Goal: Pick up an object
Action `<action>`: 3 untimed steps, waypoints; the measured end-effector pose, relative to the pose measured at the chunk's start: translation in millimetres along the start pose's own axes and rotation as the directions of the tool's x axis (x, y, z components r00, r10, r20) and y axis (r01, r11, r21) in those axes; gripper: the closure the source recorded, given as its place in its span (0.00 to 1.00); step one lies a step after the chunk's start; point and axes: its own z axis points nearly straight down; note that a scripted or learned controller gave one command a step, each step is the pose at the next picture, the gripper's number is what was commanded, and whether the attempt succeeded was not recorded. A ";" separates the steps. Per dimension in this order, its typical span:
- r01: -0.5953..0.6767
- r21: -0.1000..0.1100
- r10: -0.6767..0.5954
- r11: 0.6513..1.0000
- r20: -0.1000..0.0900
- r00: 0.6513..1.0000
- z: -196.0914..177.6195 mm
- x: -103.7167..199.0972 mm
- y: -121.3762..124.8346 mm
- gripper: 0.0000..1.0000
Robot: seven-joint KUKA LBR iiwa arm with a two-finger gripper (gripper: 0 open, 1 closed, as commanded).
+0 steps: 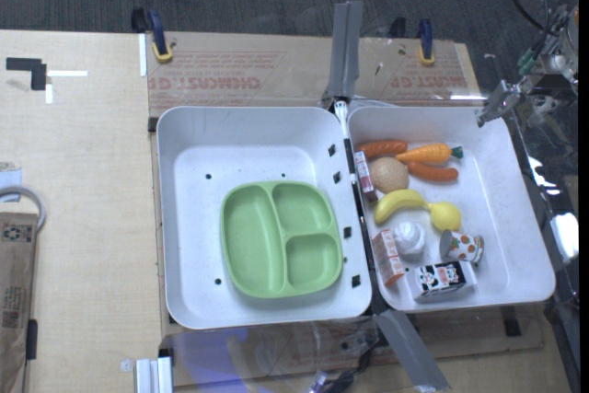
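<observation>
Right bin point(515, 198): toy food crowded in its left half. Carrot point(429, 153), orange sausages, potato point(387, 173), banana point(398, 202), lemon point(444, 215), small milk carton point(443, 279). Gripper point(504, 102) sits at the bin's far right rim, above the wall; grip state cannot be told.

Best pick, likely: lemon or carton, each with bare floor to its right. Descend there, away from walls. Left bin point(184, 198) holds a green divided plate point(281, 237).

brown bag point(17, 290) cut by left edge | end effector point(552, 60) blurred
</observation>
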 end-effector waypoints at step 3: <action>0.116 -0.003 -0.116 0.993 0.001 0.993 181.1 67.7 14.4 0.00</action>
